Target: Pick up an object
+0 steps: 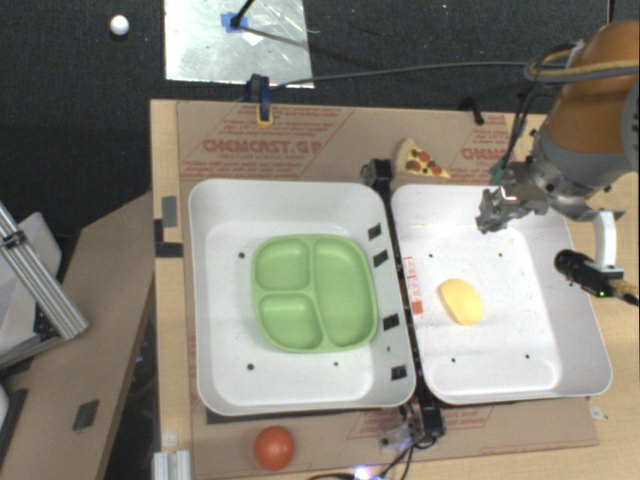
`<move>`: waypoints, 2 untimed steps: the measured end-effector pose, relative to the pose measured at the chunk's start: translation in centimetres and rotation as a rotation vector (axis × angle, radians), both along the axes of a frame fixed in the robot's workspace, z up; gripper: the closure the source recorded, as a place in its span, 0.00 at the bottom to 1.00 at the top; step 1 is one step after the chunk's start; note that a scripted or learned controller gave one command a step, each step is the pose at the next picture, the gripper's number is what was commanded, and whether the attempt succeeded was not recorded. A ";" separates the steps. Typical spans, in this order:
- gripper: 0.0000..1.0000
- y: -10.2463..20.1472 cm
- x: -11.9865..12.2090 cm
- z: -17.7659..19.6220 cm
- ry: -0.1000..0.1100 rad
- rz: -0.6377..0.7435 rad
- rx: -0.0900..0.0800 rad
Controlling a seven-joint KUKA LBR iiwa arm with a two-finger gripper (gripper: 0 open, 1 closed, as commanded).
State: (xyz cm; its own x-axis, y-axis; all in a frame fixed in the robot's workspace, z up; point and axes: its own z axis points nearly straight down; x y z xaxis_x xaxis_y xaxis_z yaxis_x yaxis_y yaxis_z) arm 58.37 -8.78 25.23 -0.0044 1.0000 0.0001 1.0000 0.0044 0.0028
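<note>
Approach step: my gripper (pixel 492 214) hovers over the right bin (pixel 570 368), its open-or-closed state indiscernible; next I must descend toward the yellow object (pixel 461 300)

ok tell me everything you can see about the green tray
The green tray is pale green, smooth and plastic-looking, a rounded rectangle with three compartments: two small ones stacked on the camera's left, one long one on the right. It lies flat, open side up, turned slightly askew, near the middle of the left bin, resting on the bin floor. Nothing lies in it.
</note>
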 end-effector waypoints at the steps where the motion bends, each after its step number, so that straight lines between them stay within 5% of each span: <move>1: 1.00 4.6 -0.3 -1.1 0.001 0.004 0.001; 2: 1.00 9.8 -1.7 -0.5 0.002 0.006 0.002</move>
